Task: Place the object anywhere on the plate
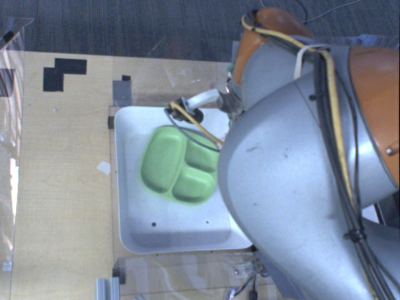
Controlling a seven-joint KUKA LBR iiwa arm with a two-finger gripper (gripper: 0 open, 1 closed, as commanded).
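My claw (227, 99) sits at the wrist end of the grey arm (300, 167), over the far edge of the white bin (128, 186). From here I cannot tell whether it is apart or together. Near it, the green plate (169, 164), with three compartments, lies flat in that bin. The arm covers the plate's right edge and the bin's right side.
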